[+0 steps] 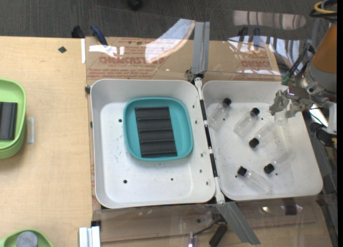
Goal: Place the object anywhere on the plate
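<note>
At the far left of the desk point(48, 187), a light green plate point(13, 120) lies half out of view and carries a dark grey block point(7, 120). Next to it, further right, is the left white bin point(107, 187). A teal plate point(158, 129) rests flat in the middle of this bin, and a dark ribbed insert point(155, 131) lies on it. A grey divider point(199, 58) stands behind the place where the two bins meet. The right white bin point(300, 184) holds several small clear bottles with black caps, all lying apart from each other: one near the back left point(220, 111), one near the middle point(247, 121), one with its cap at the centre point(260, 136), and two near the front point(252, 179) point(278, 163). The tool point(282, 111) hangs over the back right part of this bin, close above the floor of the bin. Whether its grip is apart or together cannot be told, because the metal parts are small and blurred. No bottle is on the teal plate.
</note>
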Controlling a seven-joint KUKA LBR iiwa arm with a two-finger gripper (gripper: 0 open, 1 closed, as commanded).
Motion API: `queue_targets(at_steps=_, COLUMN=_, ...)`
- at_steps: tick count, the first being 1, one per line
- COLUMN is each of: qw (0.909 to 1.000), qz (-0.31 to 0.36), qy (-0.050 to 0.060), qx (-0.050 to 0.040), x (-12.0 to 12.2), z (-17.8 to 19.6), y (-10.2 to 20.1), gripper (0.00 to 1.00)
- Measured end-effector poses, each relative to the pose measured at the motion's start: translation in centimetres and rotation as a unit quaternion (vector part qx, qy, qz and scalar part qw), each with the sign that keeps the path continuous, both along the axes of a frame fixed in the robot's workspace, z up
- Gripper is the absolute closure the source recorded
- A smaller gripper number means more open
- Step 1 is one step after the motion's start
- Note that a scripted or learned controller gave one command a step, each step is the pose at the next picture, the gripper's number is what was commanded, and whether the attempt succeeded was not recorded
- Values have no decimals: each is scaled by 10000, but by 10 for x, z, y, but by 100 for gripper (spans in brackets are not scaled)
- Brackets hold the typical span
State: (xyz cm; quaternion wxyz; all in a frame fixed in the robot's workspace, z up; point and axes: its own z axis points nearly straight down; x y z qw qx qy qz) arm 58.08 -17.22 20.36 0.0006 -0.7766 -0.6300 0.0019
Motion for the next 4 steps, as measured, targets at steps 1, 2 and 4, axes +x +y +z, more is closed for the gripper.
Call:
queue_targets(at_steps=1, qw=10000, qz=-2, qy=-2, qx=0, x=0, z=0, y=0, gripper=0)
queue_targets(at_steps=2, qw=9992, qz=-389, qy=-9, qx=-1, x=6, z=55, y=-41, gripper=0)
queue_targets(at_steps=4, qw=9921, qz=-1255, qy=-4, qx=-4, x=71, z=229, y=-34, gripper=0)
